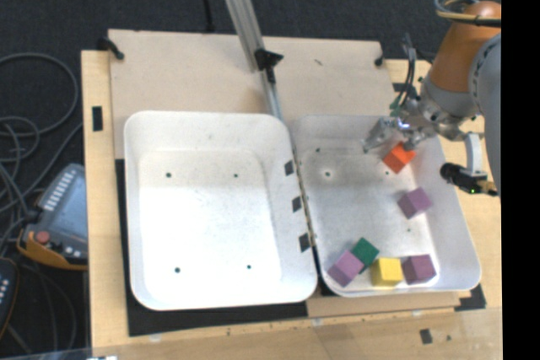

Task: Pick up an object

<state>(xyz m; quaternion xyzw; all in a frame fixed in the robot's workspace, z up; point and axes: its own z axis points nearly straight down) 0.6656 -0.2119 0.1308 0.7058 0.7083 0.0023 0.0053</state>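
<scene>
The orange block (399,157) sits just under the claw (390,133).

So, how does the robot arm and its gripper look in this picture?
The robot arm is grey with a rounded orange band above the wrist. Thin dark cables run along the wrist. The small metallic gripper is silvery grey with dark parts.

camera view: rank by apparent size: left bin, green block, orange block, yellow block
1. left bin, far the largest.
2-4. yellow block, green block, orange block: all look alike, too close to rank; the orange one sits right at the gripper and farther from the camera.
</scene>
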